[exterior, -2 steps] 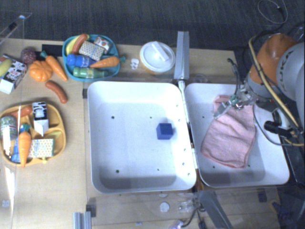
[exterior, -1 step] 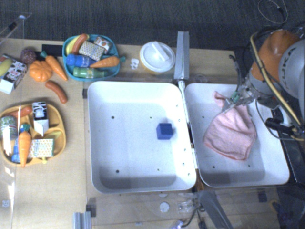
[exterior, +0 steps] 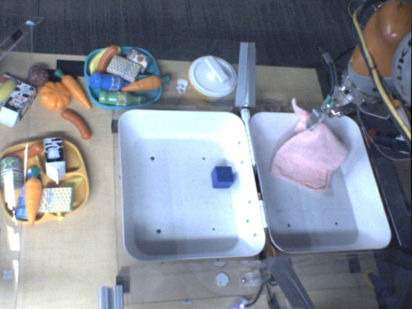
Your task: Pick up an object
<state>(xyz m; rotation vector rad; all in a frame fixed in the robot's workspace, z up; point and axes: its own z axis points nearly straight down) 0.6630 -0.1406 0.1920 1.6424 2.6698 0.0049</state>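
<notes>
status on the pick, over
Pincer at the right bin's far corner, pinching the pink cloth's top edge. Cloth bunched, mostly lying on the bin floor. Blue cube alone in left bin. Nothing in the way.

- I can read no word, number or brand anywhere here.
- The small carton [exterior: 19,96] at the counter's far left edge has black-and-white patches, no letters I can make out.
- The patterned packets, one in the blue bowl [exterior: 121,67] and one in the yellow tray [exterior: 56,199], show print too small and blurred to read.
</notes>
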